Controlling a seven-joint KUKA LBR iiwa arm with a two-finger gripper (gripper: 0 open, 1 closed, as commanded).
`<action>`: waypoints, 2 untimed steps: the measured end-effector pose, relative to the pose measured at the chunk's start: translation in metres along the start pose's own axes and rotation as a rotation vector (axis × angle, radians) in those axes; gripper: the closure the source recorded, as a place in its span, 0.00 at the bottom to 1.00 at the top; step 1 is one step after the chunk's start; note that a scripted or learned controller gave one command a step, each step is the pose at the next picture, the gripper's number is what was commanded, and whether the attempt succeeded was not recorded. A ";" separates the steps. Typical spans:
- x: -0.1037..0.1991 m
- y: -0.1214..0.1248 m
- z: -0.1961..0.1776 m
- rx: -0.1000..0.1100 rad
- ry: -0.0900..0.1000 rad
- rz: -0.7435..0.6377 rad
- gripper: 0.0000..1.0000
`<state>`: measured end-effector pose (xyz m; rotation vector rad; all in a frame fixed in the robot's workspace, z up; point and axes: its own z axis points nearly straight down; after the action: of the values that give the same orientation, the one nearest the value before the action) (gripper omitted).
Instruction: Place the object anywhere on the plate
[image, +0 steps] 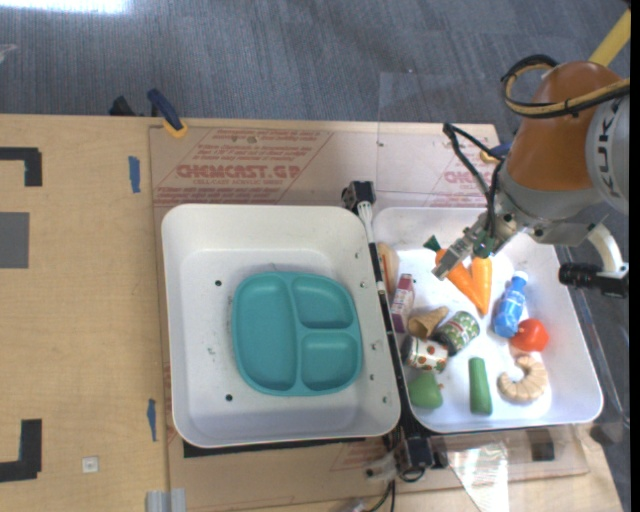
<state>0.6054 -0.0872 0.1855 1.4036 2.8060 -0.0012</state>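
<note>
A teal three-compartment plate (296, 333) lies flat in the left bin (190, 250).

Wood surface (70, 330) w/ printed cardboard sheet (250, 165) on top; two white bins on it side by side: left bin (190, 300), right bin (570, 340), rims touching.

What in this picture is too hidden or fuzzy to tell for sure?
- Gripper: blurred in the camera view, so its grasp on the carrot is unclear.
- Small items by the right bin's left wall: too small to identify.
- Arm: cut off by the right edge.
</note>
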 end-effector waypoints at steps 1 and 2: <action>0.094 -0.022 -0.013 -0.001 0.005 -0.005 1.00; 0.132 0.069 -0.077 -0.007 0.001 0.195 1.00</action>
<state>0.5813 0.0600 0.2623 1.6695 2.6538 0.0098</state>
